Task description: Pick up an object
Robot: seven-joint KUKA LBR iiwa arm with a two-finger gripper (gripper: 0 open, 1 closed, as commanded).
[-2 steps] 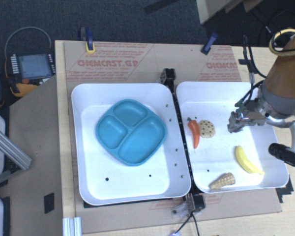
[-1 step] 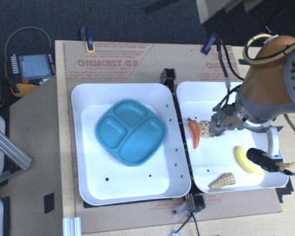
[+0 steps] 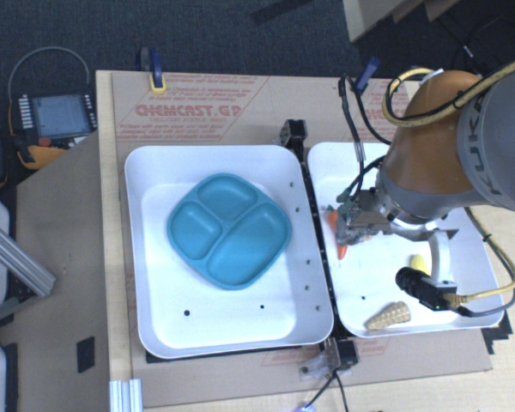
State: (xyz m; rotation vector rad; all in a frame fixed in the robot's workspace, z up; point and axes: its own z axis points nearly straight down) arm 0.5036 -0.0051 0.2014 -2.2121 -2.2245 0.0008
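Here I hang low over the right bin (image 3: 360, 303), reaching in from the right side, my grey body and orange band (image 3: 429, 157) covering much of that bin's upper half. My gripper (image 3: 354, 223) sits near the bin's left wall, just beside the black divider between the two bins. Whether anything is pinched there or not, I cannot tell; the wrist above hides that part from the camera.

Right at my tip lies a small orange, carrot-like piece (image 3: 340, 237), showing as a bit above and a pointed bit below the gripper, close to the bin's left edge. It looks to be touching or partly under me, though I cannot say it is held.

Further toward the bin's lower edge rests a tan, ridged cone (image 3: 388, 317), lying on its side, well apart from my tip. Near it, to the upper right, a small yellow object (image 3: 421, 264) peeks out beside a black cable fitting (image 3: 422, 288) that trails off me.

In the left bin (image 3: 154, 316) a blue divided plate (image 3: 229, 229) with three compartments lies flat, roughly in the middle, turned at an angle. Both bins sit on a cardboard-covered bench (image 3: 197, 106).
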